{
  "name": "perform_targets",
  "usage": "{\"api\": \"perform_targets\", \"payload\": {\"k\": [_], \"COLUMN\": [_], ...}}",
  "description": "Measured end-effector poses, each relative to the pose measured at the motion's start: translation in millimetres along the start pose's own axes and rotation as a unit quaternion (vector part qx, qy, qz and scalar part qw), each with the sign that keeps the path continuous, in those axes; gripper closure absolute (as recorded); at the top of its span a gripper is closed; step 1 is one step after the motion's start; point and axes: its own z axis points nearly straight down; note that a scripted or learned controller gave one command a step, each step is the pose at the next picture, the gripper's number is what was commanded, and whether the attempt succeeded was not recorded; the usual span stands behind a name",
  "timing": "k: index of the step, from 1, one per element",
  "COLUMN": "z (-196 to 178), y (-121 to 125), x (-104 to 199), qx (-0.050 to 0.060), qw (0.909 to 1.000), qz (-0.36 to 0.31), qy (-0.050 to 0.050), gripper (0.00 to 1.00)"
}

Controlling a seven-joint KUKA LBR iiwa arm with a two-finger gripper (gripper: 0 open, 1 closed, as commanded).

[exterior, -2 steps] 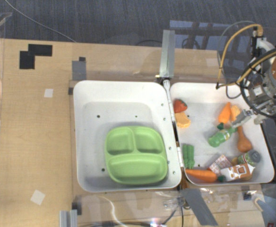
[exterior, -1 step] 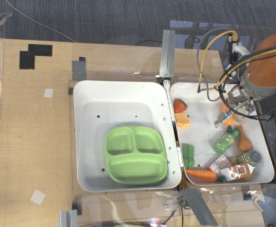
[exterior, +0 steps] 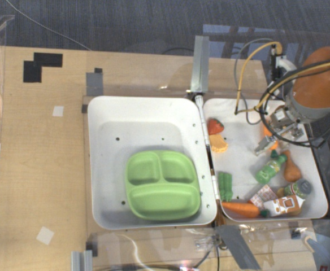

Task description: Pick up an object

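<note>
My biggest worry is crowding. The right bin (exterior: 250, 114) is packed along its near and right side: a green bottle (exterior: 268, 170) lies just beside a brown pear-shaped piece (exterior: 291, 169), with a small carton (exterior: 284, 206), a dark can (exterior: 300, 187) and a carrot (exterior: 241, 209) bunched at the front edge. If I come down among these, a finger may land on a neighbour instead of straddling one object, and the round bottle or pear could roll or squirt out sideways. The bin's right wall is close too, so a grab there risks a knock against it.

My gripper (exterior: 271, 144) hangs low over the upper right part of that bin, right above the bottle, with an orange piece (exterior: 265, 131) just beside it. My wrist comes in from the right, cables looping over it. From this angle the fingers blur into the clutter, so I cannot tell whether they are apart or together, and I see nothing clearly between them.

The left bin (exterior: 105, 123) carries a green divided plate (exterior: 162, 184), well apart from me.
</note>
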Motion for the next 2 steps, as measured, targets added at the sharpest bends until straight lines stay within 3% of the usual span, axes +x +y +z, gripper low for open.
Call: {"api": "perform_targets", "payload": {"k": [1, 2], "z": [-14, -122], "y": [-3, -29], "x": [-1, -73], "qx": [0.004, 0.006], "qw": [1.0, 0.9997], "qz": [0.003, 0.022], "qy": [-0.001, 0.001], "gripper": [1.0, 1.0]}}
